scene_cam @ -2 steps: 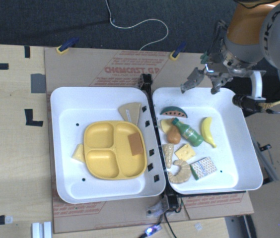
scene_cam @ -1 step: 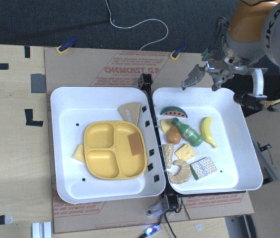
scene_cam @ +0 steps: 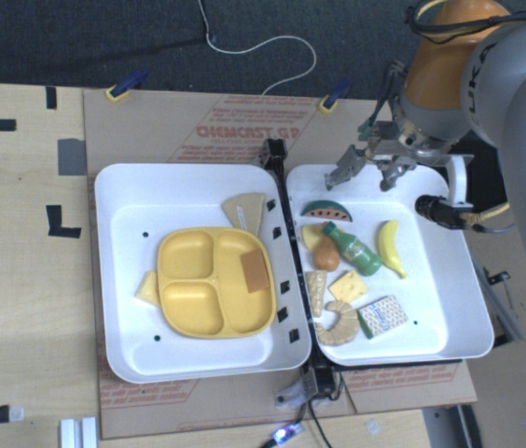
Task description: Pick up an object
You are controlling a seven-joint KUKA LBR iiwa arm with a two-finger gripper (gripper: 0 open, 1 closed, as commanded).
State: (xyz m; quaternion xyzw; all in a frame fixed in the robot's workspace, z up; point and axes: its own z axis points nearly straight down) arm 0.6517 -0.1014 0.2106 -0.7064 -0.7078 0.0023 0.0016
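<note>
Dark carpet runs across the top of the scene, a thin white cable [scene_cam: 254, 45] looping over it, and below that lies a sheet of brown cardboard [scene_cam: 235, 133] on the wooden bench [scene_cam: 20, 250] with its black tape marks. On the cardboard sit two shallow white bins side by side. The left bin [scene_cam: 118, 278] holds a yellow divided tray [scene_cam: 214, 283] with a small brown slab [scene_cam: 255, 271] lying on its right side, a pale wedge [scene_cam: 247, 210] above it and a pale yellow piece [scene_cam: 147, 288] just beside its left edge. The right bin [scene_cam: 449, 306] carries the small things: a watermelon slice [scene_cam: 326, 213] near the top left, a green bottle [scene_cam: 352, 250] lying tilted below it and touching a brown-yellow pear-like piece [scene_cam: 321, 250], a banana [scene_cam: 391, 247] apart to the right, then a cracker [scene_cam: 315, 292], a yellow cheese wedge [scene_cam: 347, 287], a small printed box [scene_cam: 381, 315] and a bread-like ring [scene_cam: 338, 327] close together near the front. My gripper [scene_cam: 368, 172] hangs over the back edge of the right bin, above the watermelon slice and the banana, with my jaws spread apart and nothing between them. My grey arm [scene_cam: 510, 73] with its orange band comes in from the right.
</note>
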